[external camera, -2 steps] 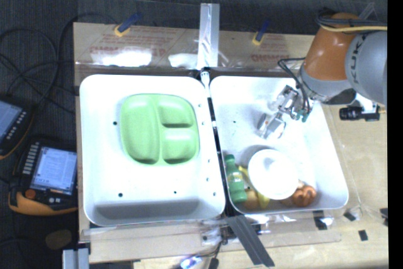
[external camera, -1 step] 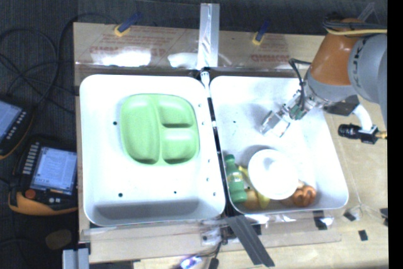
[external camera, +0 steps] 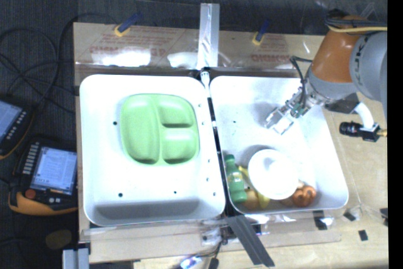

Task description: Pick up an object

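Observation:
My gripper [external camera: 278, 121] hangs over the upper middle of the right bin [external camera: 315, 91], reaching in from the right, with nothing seen between its fingers. Below it, near the bin's front, lies a white round bowl [external camera: 272, 173]. A green bottle-like object [external camera: 235, 178] lies against the bin's left wall. A yellow item [external camera: 254, 200] and an orange-brown fruit-like item [external camera: 303, 195] sit at the front edge, partly hidden by the bowl. The gripper is apart from all of them.
The left bin [external camera: 101, 198] holds a green divided plate [external camera: 160, 128]. A metal divider post [external camera: 208, 34] stands behind the seam between the bins. Tablets and cables lie on the floor at far left [external camera: 50, 167].

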### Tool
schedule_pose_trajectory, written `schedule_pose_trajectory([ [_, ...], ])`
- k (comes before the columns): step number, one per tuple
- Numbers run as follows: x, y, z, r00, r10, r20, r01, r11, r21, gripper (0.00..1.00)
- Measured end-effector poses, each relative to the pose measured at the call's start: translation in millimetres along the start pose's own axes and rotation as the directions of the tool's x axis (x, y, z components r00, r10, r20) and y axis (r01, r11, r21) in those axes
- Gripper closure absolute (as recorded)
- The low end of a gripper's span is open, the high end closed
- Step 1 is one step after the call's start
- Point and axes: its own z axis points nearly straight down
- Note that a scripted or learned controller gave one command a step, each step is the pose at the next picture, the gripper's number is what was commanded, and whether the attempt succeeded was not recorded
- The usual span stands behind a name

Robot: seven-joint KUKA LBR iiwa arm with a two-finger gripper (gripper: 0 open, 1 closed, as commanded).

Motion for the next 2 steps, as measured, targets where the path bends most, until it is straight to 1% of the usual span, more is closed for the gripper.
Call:
schedule_pose_trajectory([
  [1,22,34,-72,0.941,0.337,-0.003,-0.337,0.941,0.019,1.0],
  [2,59,54,-64,0.722,0.691,0.007,-0.691,0.722,0.021,1.0],
])
